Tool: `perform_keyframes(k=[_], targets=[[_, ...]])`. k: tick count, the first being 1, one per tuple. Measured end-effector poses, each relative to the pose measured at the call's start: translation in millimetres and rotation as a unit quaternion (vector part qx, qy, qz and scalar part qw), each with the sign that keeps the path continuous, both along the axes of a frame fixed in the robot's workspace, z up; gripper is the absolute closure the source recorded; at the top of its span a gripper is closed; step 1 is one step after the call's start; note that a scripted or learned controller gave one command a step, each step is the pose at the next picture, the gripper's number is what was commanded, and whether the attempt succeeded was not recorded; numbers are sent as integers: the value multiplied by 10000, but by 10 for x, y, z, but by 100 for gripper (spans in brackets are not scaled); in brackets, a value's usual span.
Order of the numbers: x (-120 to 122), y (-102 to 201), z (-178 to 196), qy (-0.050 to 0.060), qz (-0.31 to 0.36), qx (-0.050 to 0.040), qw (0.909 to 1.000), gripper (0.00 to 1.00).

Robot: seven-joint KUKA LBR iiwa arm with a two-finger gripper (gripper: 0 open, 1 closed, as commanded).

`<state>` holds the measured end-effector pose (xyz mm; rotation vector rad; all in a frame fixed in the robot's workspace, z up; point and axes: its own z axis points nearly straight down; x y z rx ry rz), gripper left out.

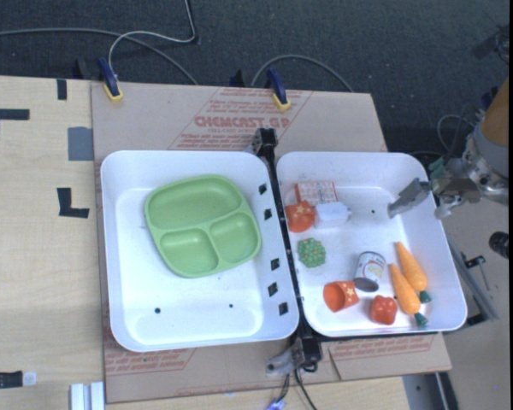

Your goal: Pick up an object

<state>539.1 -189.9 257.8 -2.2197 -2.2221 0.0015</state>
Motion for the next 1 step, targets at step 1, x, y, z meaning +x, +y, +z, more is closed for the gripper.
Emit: perform_keyframes(k=[1], targets=[[-432,-354,-1294,-4,-12,-7,10000,0]])
